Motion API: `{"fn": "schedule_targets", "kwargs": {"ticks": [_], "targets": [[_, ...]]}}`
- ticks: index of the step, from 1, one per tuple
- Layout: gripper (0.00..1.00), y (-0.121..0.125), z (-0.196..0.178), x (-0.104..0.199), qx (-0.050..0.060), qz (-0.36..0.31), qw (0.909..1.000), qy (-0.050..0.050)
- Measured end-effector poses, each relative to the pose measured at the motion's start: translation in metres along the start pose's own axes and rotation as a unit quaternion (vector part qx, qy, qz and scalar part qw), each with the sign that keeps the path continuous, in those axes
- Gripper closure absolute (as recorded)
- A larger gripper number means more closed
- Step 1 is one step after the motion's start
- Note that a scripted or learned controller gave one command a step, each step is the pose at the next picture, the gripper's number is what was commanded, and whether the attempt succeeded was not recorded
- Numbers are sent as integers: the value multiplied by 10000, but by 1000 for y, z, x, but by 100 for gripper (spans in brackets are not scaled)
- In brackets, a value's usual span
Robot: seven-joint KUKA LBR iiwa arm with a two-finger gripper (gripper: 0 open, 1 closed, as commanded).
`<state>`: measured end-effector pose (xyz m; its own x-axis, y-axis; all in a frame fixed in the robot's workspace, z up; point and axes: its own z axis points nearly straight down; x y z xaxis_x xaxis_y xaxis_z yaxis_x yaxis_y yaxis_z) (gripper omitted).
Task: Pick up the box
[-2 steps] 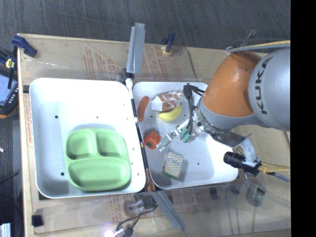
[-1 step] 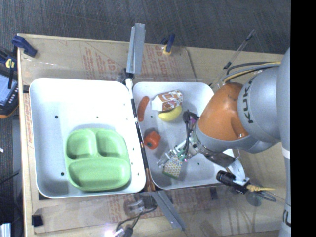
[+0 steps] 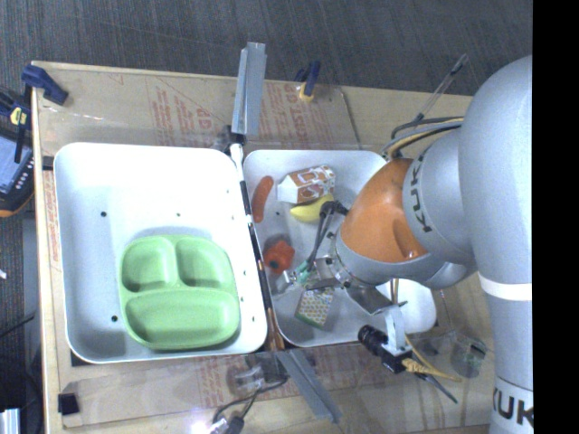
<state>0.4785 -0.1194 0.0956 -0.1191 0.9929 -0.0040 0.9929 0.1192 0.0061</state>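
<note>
Bins of shallow white plastic sat side by side on the plywood bench, the left bin holding a light green divided plastic tray in its lower half. The right bin was crowded: a red sausage-shaped toy lay against its left wall, a small brown-and-white carton box rested near the top edge, and a yellow banana-shaped toy lay just below that box, touching or nearly touching it. A red rounded object sat lower down by the left wall, and a small flat packet with a speckled green-and-white pattern lay near the bottom of the bin.

The grey arm with its orange band reached in from the right and hung over the middle of the right bin. Its gripper was low, between the red rounded object and the speckled packet (the wrist hid much of it), and I could not tell how far apart it stood or whether it had hold of anything. The carton box lay well apart from the gripper, up near the bin's far edge and beside the orange band.
</note>
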Motion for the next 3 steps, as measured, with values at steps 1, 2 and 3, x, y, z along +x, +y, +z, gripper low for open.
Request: {"fn": "schedule_targets", "kwargs": {"ticks": [1, 2, 3], "targets": [[100, 1, -10, -1, -8, -18, 10000, -10], [0, 1, -10, -1, -7, -18, 10000, -9], [100, 2, -20, -1, -1, -35, 10000, 0]]}}
